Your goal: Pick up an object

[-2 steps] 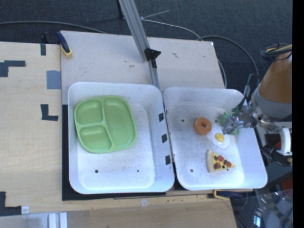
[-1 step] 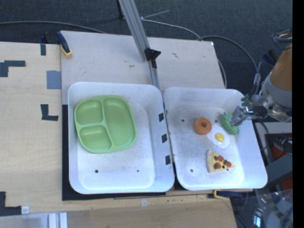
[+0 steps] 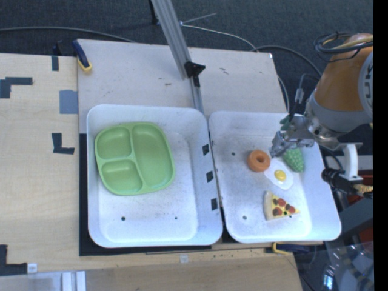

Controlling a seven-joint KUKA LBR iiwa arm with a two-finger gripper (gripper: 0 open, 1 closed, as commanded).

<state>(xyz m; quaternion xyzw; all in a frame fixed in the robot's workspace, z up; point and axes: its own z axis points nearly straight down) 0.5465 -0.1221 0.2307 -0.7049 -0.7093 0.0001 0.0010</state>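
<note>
Right bin: we see toys crowded toward right side: donut, green bunch, fried egg, pizza slice. Gripper hangs just above them, tight room there. Left half of that bin bare, free passage. Left bin: green tray fills upper left; bare strip along front and right. Slanted metal post blocks approach from behind.

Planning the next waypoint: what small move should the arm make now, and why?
Probably a short drop straight down. The gripper hovers in the right bin, between the doughnut and the green toy, above the fried egg; nothing shows in its grasp.
</note>
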